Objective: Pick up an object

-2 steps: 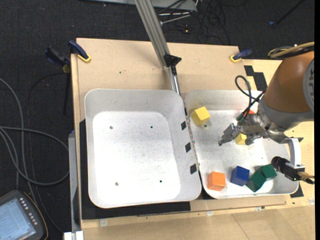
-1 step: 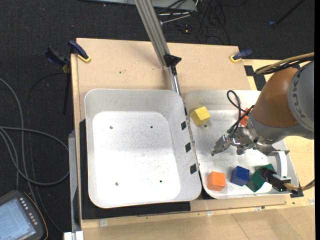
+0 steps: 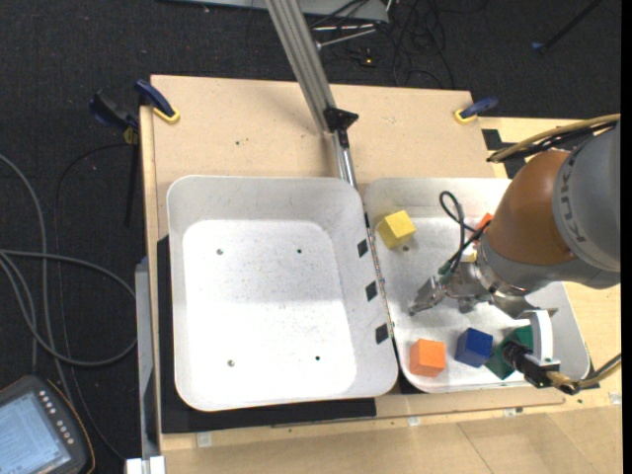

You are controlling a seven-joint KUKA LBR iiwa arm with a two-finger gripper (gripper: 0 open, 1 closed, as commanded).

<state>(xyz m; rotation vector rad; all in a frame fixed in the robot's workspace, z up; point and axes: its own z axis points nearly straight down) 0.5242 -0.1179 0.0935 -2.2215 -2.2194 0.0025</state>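
The pale wooden bench (image 3: 257,126) fills the middle of the camera view and carries two bins side by side. The shallow, speckled white left bin (image 3: 188,265) takes up the centre-left of the frame. The white right bin (image 3: 415,194) sits against it at centre-right, with small black clips (image 3: 372,289) along the shared rim.

The grey arm with its orange band (image 3: 538,215) reaches in from the right edge and covers the right half of the right bin. The gripper (image 3: 425,300) hangs low over the middle of that bin, pointing toward the lower left. Whether its grip is spread or closed cannot be made out, and nothing shows between its tips.

- A yellow cube (image 3: 397,229) lies in the bin's upper left, above the gripper and apart from it.
- An orange cube (image 3: 428,356) lies at the bin's lower edge, below the gripper.
- A blue cube (image 3: 474,347) sits just right of the orange one.
- A dark green block (image 3: 517,344) lies near the blue cube, partly hidden under the wrist.

A slanted metal pole (image 3: 296,47) runs from the top of the frame down to the bench's far edge. Blue and yellow clamps (image 3: 158,102) grip the upper corners of the bench.
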